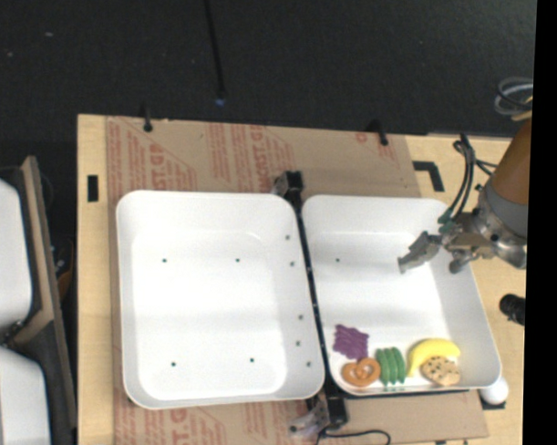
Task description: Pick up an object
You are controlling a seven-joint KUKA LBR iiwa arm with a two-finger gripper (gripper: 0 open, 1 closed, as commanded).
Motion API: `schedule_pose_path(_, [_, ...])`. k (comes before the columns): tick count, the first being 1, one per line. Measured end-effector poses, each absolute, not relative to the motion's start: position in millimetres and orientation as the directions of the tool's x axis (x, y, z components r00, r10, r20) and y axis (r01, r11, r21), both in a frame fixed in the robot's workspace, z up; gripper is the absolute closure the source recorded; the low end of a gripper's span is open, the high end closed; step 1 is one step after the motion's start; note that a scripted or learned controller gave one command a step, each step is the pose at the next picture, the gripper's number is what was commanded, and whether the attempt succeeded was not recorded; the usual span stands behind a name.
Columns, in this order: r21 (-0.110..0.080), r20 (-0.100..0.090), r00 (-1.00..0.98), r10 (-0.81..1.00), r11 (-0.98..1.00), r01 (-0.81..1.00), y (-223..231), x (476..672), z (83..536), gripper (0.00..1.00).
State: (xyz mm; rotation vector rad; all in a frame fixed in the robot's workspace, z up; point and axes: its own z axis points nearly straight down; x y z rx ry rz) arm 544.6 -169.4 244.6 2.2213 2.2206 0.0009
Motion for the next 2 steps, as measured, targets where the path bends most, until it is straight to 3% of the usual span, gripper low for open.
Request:
schedule_pose_path(1, [0.001, -0.001, -0.010, 1.000, 0.010, 1.000, -211, 552.4, 254, 0.00])
schedule_pose_path(2, [-0.002, 0.001, -0.003, 1.000, 0.003, 1.000, -182, 610.4, 224, 0.00])
